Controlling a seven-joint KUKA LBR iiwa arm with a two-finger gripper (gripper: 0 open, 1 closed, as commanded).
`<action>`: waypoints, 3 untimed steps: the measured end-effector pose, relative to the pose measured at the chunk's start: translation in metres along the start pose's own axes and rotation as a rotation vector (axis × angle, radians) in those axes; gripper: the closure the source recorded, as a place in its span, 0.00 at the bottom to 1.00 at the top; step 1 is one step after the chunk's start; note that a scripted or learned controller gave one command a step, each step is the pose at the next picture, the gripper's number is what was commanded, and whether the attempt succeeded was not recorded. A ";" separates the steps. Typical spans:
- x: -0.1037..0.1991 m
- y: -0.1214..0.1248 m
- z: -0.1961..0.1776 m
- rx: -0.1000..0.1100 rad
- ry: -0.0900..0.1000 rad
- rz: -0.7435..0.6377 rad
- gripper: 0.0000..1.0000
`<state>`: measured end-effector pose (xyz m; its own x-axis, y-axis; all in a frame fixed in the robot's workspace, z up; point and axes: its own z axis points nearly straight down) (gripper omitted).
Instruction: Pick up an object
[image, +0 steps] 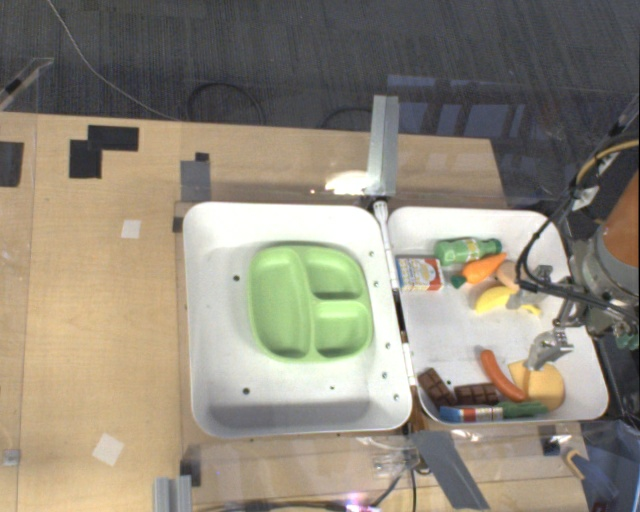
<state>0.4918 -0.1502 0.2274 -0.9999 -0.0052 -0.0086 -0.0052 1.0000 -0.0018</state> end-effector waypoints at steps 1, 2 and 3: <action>-0.084 0.021 0.133 -0.001 -0.004 -0.123 0.00; -0.161 -0.007 0.141 -0.013 0.033 -0.299 0.00; -0.114 -0.002 0.139 0.000 -0.004 -0.300 0.00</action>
<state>0.6074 -0.1519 0.0896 -0.9536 -0.3009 -0.0120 -0.3008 0.9537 -0.0049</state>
